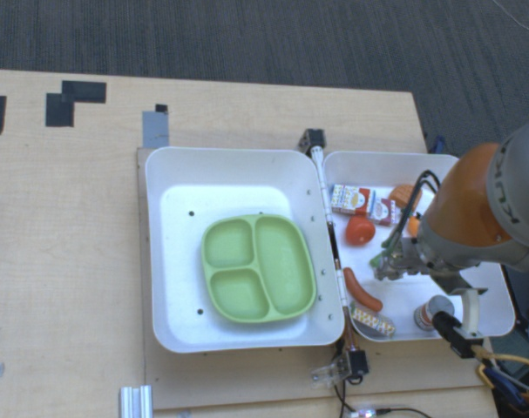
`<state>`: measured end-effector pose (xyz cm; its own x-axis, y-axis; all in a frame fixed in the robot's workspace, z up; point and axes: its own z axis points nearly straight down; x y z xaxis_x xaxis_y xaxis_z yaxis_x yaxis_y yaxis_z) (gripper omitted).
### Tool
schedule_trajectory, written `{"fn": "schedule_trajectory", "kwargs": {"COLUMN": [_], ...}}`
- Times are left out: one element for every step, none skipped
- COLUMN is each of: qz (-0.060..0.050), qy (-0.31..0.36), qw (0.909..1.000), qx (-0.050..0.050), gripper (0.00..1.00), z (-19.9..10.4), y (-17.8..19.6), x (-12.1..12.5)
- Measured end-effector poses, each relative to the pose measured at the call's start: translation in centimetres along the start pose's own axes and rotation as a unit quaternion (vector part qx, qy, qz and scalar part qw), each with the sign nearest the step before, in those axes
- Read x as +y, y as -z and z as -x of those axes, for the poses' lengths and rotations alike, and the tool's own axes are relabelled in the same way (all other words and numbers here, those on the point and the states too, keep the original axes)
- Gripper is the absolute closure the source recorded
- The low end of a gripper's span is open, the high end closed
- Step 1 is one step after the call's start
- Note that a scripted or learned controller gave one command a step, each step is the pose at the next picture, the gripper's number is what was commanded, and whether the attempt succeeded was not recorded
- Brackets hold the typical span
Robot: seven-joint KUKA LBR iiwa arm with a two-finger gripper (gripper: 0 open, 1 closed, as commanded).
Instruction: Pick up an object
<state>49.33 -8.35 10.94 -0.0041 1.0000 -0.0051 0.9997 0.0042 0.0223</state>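
Gripper (389,266) is hanging low over the right bin (402,298), and the arm's bulk is hiding whether it is parted or closed, so I cannot tell. A red sausage (362,289) is lying just beside it, toward the bench's near edge. A tomato (360,230) is sitting near it on the far side. A green divided plate (258,268) is resting in the left bin (172,233).

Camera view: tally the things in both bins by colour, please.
Green: 1, divided plate
Red: 2, tomato and sausage
White: 1, carton
Orange: 1, piece half behind the arm
Brown: 1, speckled piece
Total: 6 clearly seen
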Motion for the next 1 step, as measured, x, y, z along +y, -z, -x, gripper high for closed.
{"fn": "schedule_trajectory", "kwargs": {"qz": [0.0], "qy": [0.0], "qw": [1.0], "qx": [0.0], "gripper": [0.0], "z": [0.0], "y": [0.0], "x": [0.0]}}
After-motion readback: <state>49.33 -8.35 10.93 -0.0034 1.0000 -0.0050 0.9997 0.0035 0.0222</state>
